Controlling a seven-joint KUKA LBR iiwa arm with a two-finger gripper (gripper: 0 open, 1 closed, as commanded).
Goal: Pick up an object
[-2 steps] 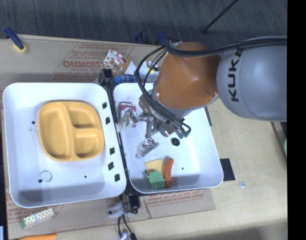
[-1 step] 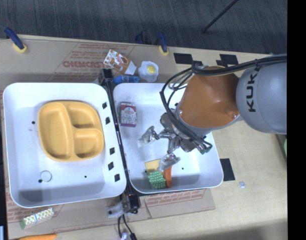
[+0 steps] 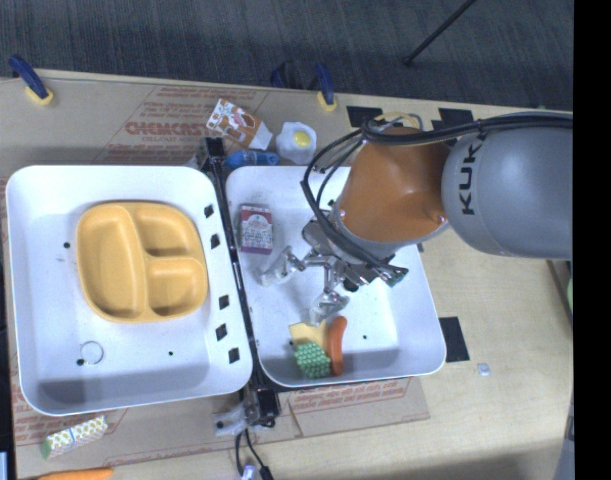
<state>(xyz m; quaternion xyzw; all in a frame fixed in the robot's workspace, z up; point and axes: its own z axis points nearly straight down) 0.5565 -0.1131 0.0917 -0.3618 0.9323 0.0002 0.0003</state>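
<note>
The right white bin (image 3: 410, 313) holds a small red and white box (image 3: 255, 228) near its left wall. At its front lie an orange carrot (image 3: 336, 338), a green knobbly piece (image 3: 312, 360) and a yellow wedge (image 3: 305, 333), all close together. My gripper (image 3: 330, 301) hangs under the orange band, low over the middle of this bin. It is just above the carrot's upper end and to the right of the box. I see nothing held in it. The arm's body hides the bin's back right part.
The left bin (image 3: 35, 268) holds a yellow divided tray (image 3: 140, 258). Behind the bins lie a snack packet (image 3: 231, 120), a blue item (image 3: 250, 158) and a yellow-white item (image 3: 298, 141). Blue clamps (image 3: 31, 78) grip the cardboard's back edge. A wrapped sweet (image 3: 75, 435) lies front left.
</note>
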